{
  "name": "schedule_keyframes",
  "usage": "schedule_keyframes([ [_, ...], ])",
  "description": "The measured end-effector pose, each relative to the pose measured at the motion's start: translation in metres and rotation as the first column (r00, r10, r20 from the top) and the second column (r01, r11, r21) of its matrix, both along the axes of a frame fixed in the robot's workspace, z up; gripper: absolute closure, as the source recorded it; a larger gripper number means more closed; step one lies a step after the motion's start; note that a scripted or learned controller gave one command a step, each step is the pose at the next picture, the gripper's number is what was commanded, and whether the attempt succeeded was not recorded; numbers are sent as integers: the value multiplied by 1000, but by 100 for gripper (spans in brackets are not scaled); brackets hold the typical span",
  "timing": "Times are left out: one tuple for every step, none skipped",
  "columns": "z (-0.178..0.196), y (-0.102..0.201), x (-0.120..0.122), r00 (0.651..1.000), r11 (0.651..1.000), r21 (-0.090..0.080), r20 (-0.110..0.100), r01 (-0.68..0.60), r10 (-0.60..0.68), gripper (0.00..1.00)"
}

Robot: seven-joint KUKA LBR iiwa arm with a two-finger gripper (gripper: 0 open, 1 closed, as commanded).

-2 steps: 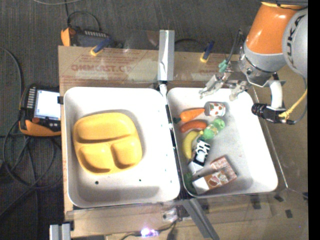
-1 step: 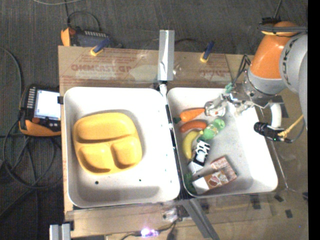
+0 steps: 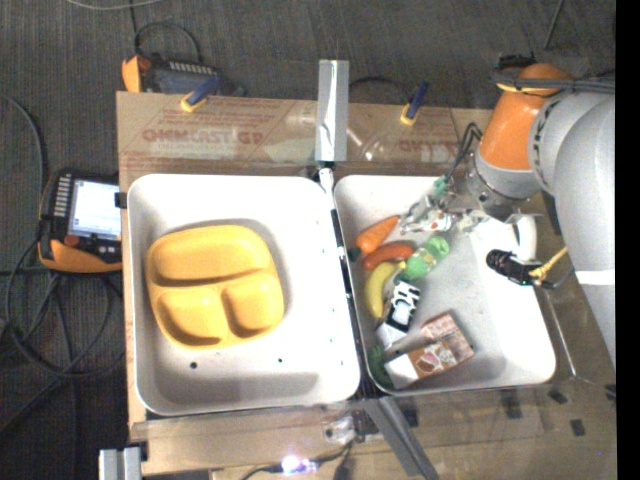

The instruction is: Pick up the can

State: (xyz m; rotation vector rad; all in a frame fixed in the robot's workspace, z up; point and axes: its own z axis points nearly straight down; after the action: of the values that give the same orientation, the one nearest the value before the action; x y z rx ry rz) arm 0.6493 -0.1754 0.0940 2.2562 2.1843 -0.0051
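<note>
The can (image 3: 402, 304), small with a black and white label, lies in the right bin (image 3: 500, 328) near its left wall, between a banana and a box. My gripper (image 3: 437, 214) hangs over the bin's far part, up and to the right of the can and clear of it. It is just above the top of a green bottle (image 3: 426, 257). The grey arm with its orange band comes in from the upper right.
An orange carrot (image 3: 378, 233), a red-orange piece (image 3: 388, 253) and a yellow banana (image 3: 376, 288) crowd the right bin's left side. A brown and white box (image 3: 432, 346) lies at its front. A yellow divided tray (image 3: 215, 283) sits in the left bin (image 3: 160, 378).
</note>
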Motion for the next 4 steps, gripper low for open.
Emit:
schedule_keyframes([
  [48, 22, 6, 959, 959, 1, 0, -283, 283, 0],
  [-3, 12, 23, 970, 970, 1, 10, -242, 242, 0],
  [7, 13, 23, 970, 970, 0, 11, -244, 243, 100],
  [-1, 45, 22, 964, 964, -9, 9, -266, 266, 100],
])
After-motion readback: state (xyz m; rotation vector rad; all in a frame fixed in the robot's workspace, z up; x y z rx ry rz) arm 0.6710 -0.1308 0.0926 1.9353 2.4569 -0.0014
